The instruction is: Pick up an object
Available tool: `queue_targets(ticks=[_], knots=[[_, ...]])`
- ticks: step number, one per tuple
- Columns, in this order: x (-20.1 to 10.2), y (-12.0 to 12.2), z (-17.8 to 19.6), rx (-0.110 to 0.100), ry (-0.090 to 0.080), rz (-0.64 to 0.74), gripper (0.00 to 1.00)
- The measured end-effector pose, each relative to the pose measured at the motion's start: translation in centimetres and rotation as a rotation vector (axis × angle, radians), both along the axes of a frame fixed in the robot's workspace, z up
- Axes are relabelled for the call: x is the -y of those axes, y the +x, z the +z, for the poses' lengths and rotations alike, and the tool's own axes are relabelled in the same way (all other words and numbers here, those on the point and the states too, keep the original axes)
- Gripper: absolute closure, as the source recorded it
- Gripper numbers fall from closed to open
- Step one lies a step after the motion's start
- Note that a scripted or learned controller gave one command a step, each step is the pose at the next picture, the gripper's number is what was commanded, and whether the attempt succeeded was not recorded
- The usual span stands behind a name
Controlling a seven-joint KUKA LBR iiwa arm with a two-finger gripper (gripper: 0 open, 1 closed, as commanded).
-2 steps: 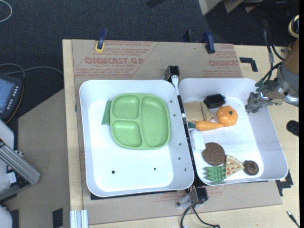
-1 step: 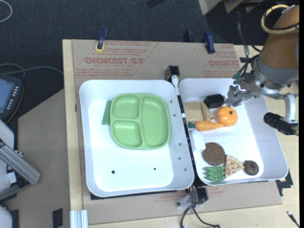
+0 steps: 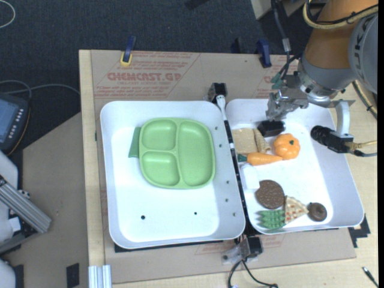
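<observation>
**Robot gripper low over the far end of the right bin, above a small black block**

Two shallow white bins sit side by side on a board-covered worktop [image 3: 90, 113]. The right bin [image 3: 337, 182] holds a scatter of small toy foods. Nearest the far wall is a small black block [image 3: 271, 127], dark and squat, lying just beside a pale tan slice of bread [image 3: 245, 141]. Next to it, toward the middle of the bin, is a bright orange pumpkin [image 3: 287, 146] with a short green stem. An orange carrot [image 3: 264, 158] touches its lower left side and points toward the wall between the bins.

At the near end lie four more pieces close together. There is a round brown patty [image 3: 270, 193], a green pea pod [image 3: 271, 219] below it, a pizza slice [image 3: 294, 209] and a dark chocolate donut [image 3: 316, 211].

The left bin [image 3: 120, 185] holds one light green divided plate [image 3: 177, 152] with three compartments, lying flat toward the far side.

The grey arm [image 3: 339, 38], with its orange band, reaches in from the right and bends down over the far end of the right bin. The gripper [image 3: 279, 108] points downward, directly above the black block and very close to it. I cannot tell whether the two touch. Whether the jaws are open or closed cannot be told from here.
</observation>
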State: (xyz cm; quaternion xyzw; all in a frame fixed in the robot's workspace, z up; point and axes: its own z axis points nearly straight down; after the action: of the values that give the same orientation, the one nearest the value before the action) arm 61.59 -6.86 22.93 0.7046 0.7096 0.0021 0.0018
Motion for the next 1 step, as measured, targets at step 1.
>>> queue_targets(ticks=[1], knots=[[-4.67,3.59,0.45,0.000,0.001,0.000,1.00]])
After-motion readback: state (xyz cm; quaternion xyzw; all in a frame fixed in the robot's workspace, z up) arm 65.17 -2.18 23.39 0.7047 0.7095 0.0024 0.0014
